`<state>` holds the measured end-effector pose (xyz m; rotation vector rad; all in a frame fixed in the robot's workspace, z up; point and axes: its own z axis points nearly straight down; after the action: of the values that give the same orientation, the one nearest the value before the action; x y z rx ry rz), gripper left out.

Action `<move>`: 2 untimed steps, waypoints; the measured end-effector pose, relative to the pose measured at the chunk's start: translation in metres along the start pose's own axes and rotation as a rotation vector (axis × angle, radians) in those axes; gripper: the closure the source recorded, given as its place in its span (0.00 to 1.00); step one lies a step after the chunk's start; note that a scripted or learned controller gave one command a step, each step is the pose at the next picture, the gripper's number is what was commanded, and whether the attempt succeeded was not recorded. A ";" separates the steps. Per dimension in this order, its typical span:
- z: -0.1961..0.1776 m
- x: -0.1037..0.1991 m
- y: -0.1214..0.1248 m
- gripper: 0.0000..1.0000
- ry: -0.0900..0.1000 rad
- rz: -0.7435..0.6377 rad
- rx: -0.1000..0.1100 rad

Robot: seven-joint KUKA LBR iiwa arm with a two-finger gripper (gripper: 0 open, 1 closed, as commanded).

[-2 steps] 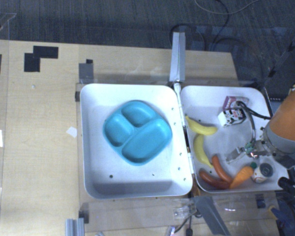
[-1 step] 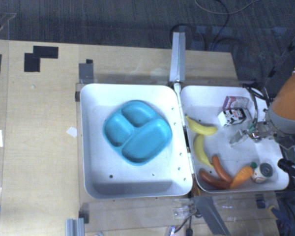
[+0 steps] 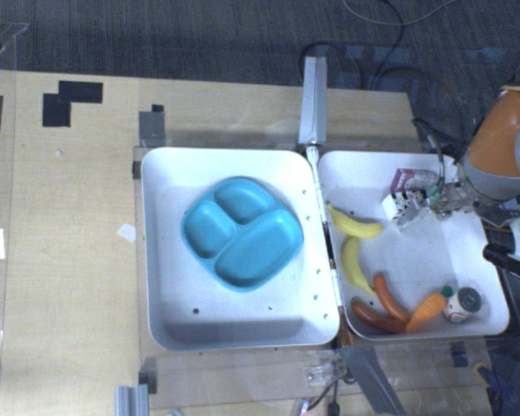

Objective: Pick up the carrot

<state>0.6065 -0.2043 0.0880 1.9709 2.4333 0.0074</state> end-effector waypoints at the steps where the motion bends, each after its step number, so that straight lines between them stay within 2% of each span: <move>1: -0.005 0.022 -0.116 0.00 0.001 -0.181 0.004; 2: -0.031 0.005 -0.025 0.00 0.003 -0.057 0.004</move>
<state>0.5805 -0.2046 0.1191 1.9035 2.4921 0.0042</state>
